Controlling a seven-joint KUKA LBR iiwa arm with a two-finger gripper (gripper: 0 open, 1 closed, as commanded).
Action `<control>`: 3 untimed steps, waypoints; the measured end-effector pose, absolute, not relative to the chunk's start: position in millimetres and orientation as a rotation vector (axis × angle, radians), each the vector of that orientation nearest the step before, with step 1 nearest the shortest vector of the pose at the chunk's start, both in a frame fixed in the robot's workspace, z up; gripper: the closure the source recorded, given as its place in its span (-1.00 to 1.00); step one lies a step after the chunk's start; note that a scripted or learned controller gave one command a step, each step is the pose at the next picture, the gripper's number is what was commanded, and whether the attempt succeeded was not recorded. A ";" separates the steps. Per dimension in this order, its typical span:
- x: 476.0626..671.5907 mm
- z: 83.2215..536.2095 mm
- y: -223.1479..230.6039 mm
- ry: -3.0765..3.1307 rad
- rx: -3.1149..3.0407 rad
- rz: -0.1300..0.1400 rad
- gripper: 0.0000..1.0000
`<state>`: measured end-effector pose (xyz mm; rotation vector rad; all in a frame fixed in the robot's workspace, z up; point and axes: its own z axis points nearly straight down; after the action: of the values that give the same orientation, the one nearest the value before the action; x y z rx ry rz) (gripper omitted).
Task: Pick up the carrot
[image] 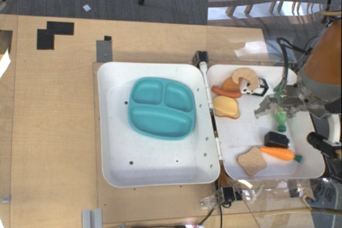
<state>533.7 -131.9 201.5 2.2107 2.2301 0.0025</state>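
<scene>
Wooden tabletop (53, 141), two white bins | carrot (278, 154) lies in right bin (240, 136), just below claw (280, 110), apart from it | black block (277, 139) between them, touching carrot | tan biscuit (251, 162) lower-left | claw's grip: cannot tell

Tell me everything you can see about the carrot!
The carrot is a small orange toy, plastic-looking, with a dark green stub at its right end. It lies flat, pointing left, near the front of the right bin. A black gripper finger sits just above it, seemingly touching. A tan cracker-like piece lies at its pointed tip.
</scene>
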 end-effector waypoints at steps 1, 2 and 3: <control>517.4 112.7 -178.5 2.539 1.846 0.001 -1.00; 498.4 95.4 -165.4 2.788 1.373 0.014 -1.00; 497.8 94.9 -131.2 2.955 0.955 -0.001 -1.00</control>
<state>497.8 -131.2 94.9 0.9552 2.9555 -0.0010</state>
